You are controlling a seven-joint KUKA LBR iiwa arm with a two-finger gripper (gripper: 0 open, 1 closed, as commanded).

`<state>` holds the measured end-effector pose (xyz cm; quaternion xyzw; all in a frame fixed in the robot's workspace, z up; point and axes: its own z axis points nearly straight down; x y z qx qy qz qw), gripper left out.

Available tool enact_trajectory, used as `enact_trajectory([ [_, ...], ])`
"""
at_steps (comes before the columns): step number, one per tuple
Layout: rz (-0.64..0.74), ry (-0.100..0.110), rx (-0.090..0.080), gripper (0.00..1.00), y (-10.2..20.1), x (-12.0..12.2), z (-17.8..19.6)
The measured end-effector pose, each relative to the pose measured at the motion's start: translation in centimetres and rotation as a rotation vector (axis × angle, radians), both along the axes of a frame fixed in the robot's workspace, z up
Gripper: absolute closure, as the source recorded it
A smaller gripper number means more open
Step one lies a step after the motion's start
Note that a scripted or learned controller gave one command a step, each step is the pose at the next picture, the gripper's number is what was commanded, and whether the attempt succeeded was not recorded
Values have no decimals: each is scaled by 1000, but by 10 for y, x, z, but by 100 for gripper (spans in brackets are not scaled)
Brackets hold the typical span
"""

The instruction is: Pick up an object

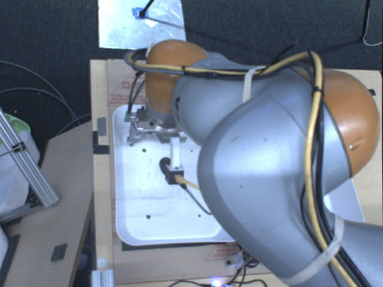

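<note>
My gripper (133,135) hangs low over the far left corner of the left white bin (149,220), its metal body just under the orange wrist band (164,70). I cannot make out how its fingers stand. The bin floor that I can see shows a few small dark specks. The bulky grey arm (269,160) reaches in from the right and hides the right bin and the right part of the left bin.
A shiny foil sheet (140,14) lies beyond the bench at the top. An aluminium frame bar (27,163) slants on the left side table, beside a green object (18,126). The bench edge (102,190) runs along the bin's left side.
</note>
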<state>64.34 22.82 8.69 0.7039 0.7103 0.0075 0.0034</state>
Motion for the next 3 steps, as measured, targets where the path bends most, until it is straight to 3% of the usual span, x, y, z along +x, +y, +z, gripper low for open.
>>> enact_trajectory([
  [1,-2,9,-3,0,7,27,32],
  [2,3,10,-5,100,7,26,42],
  [3,-11,4,-4,100,-37,27,149],
])
